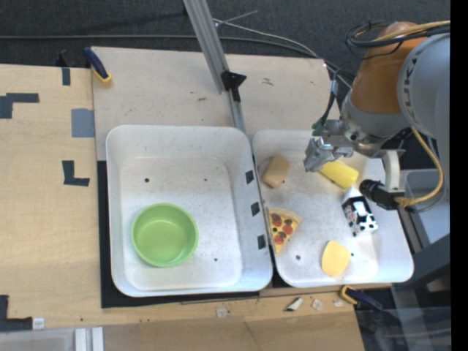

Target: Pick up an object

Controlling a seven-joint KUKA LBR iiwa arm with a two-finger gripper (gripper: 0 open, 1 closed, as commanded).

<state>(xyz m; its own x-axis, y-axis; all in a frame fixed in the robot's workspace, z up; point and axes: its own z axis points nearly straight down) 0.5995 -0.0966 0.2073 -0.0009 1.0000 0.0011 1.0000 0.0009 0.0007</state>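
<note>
The right bin [387, 269] holds a tan bread-like block [276, 172], a pizza slice [281, 227], a pale yellow round piece [336, 258], a black-and-white cow-patterned item [359, 216] and a yellow block [340, 173]. My gripper [319, 157] hangs over the bin's upper right part, just left of the yellow block and right of the tan block. I see nothing held between its fingers, and their spread is unclear. The left bin [121, 148] holds a green bowl [164, 234].
A slanted metal pole [212, 46] runs from the top down to the gap between the bins. A blue-and-yellow clamp [97, 64] sits at the bench's far left corner, another [357, 296] at the front right. The arm's grey and orange body [395, 72] fills the upper right.
</note>
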